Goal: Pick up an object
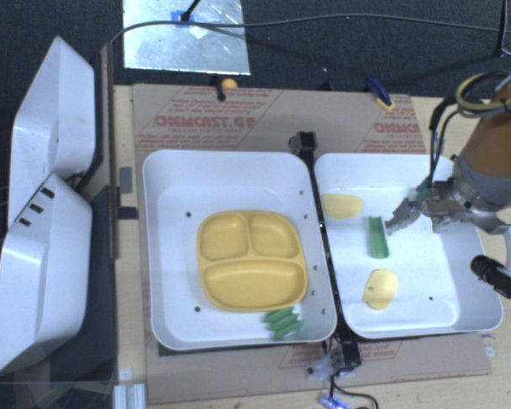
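My gripper (406,218) sits over the right bin (468,305), nothing visibly between the fingers; can't tell their spread. Green stick (377,236) just beside at 7 o'clock, closest target. Yellow piece (343,205) at 9, yellow lump (380,288) at 6. Risk, I think: an angled approach nudges the stick and it rolls, so I close on air.
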You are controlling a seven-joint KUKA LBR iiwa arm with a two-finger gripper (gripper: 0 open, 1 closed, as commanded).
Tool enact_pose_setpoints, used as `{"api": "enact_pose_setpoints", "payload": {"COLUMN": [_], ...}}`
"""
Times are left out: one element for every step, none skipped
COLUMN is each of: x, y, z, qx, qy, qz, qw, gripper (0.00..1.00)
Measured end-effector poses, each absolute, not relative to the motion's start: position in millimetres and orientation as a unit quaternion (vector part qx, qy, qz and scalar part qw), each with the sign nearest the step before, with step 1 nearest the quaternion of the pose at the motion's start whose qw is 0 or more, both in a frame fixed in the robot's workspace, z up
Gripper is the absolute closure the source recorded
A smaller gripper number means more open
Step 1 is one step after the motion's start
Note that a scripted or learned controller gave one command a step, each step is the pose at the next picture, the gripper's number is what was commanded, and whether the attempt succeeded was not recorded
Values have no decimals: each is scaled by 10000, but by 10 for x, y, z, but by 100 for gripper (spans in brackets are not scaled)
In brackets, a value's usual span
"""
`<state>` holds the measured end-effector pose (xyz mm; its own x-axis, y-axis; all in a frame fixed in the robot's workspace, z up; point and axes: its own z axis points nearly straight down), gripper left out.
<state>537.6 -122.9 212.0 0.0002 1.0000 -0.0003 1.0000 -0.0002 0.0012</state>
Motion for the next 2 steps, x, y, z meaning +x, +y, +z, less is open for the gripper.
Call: {"api": "enact_pose_setpoints", "payload": {"x": [5571, 5646], "y": [-1363, -1457], "z": [1997, 2108], "qx": [7071, 7071], "qy": [7071, 7071], "qz": [-1, 4], "qw": [0, 7], "gripper": [0, 0]}}
